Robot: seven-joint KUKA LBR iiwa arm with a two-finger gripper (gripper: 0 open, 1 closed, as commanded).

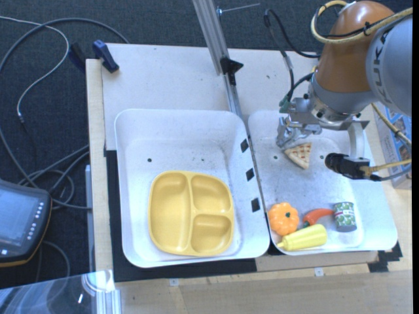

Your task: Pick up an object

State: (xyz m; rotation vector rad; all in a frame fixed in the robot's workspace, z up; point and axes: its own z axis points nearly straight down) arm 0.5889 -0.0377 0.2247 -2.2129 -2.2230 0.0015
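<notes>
The left bin [131, 142] has bare floor along its upper half; a yellow divided plate [191, 212] fills its lower middle. The right bin [366, 175] is open through its center. Near its upper edge the gripper [288, 136] hangs just above a pizza slice [300, 154]; whether it's clenched, I can't tell. Along the lower rim sit corn [304, 239], a small pumpkin [283, 218], a can [344, 216] and a carrot [318, 214].
</notes>
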